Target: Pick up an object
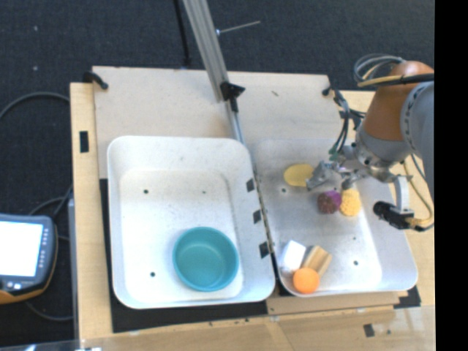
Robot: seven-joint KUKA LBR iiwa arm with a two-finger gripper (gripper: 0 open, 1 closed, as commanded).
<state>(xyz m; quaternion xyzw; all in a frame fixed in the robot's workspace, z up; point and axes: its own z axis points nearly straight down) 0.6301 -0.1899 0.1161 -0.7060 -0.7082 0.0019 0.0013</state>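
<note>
My gripper (329, 183) hangs low over the right bin (369, 265), its grey arm and orange band coming in from the right. Just below the fingers lie a dark purple object (329, 202) and a yellow knobbly one (350, 203), side by side. A flat yellow object (297, 175) lies just left of the gripper. Near the bin's front corner sit a white block (292, 254), a tan block (316, 258) and an orange ball (306, 280). The fingers' opening is too small and dark to read.
The left bin (146, 174) holds a teal bowl (206, 259) near its front. A slanted metal pole (212, 50) rises from behind the bins' divide. A tablet-like screen (22, 254) sits off the bench at the left.
</note>
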